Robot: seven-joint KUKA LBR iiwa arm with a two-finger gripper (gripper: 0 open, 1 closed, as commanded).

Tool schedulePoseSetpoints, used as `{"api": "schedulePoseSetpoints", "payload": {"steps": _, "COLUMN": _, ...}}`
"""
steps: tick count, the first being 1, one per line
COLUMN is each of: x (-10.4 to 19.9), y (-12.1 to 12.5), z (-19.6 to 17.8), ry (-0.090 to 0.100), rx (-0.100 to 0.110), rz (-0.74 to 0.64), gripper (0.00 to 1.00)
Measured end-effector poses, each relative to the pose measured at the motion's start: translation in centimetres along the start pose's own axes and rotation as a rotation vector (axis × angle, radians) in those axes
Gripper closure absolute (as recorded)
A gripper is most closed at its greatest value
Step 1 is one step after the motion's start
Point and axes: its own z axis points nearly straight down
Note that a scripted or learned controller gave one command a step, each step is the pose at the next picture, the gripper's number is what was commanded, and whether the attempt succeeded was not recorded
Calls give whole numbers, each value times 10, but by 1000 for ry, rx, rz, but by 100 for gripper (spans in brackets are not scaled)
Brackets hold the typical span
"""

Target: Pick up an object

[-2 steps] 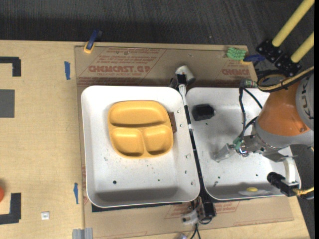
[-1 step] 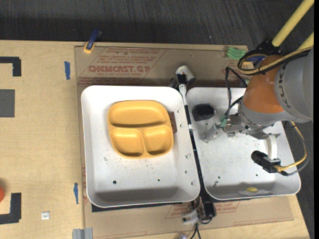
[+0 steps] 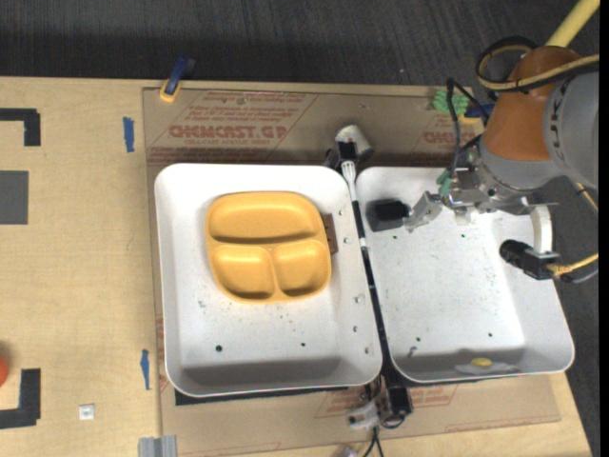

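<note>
A yellow divided tray [image 3: 269, 245] lies upside up in the left bin [image 3: 190, 341], taking up its upper middle. A small black object [image 3: 384, 213] sits in the right bin [image 3: 533, 336] near its upper left corner. My gripper [image 3: 422, 211] reaches in from the right and hangs low over that bin's upper part, its tip just right of the black object; whether they touch is unclear. A small yellow piece [image 3: 483, 361] lies at the right bin's front wall.
The grey arm with its orange band [image 3: 521, 122] fills the upper right, with cables and a black connector [image 3: 525, 254] over the right bin's right side. A dividing rail [image 3: 366, 284] runs between the bins. Blue tape marks [image 3: 128, 133] dot the wooden bench.
</note>
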Motion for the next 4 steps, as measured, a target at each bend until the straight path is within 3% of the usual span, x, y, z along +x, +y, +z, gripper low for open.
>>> {"api": "schedulePoseSetpoints", "payload": {"steps": 1, "x": 11, "y": -45, "z": 56, "ry": 1, "rx": 3, "rz": 177, "gripper": 0}}
{"api": "schedulePoseSetpoints", "payload": {"steps": 2, "x": 20, "y": -17, "z": 56, "ry": 1, "rx": 0, "rz": 159, "gripper": 0}}
{"api": "schedulePoseSetpoints", "payload": {"steps": 3, "x": 15, "y": 31, "z": 59, "ry": 2, "rx": 32, "rz": 82, "gripper": 0}}
{"api": "schedulePoseSetpoints", "payload": {"steps": 4, "x": 20, "y": -20, "z": 56, "ry": 1, "rx": 4, "rz": 164, "gripper": 0}}
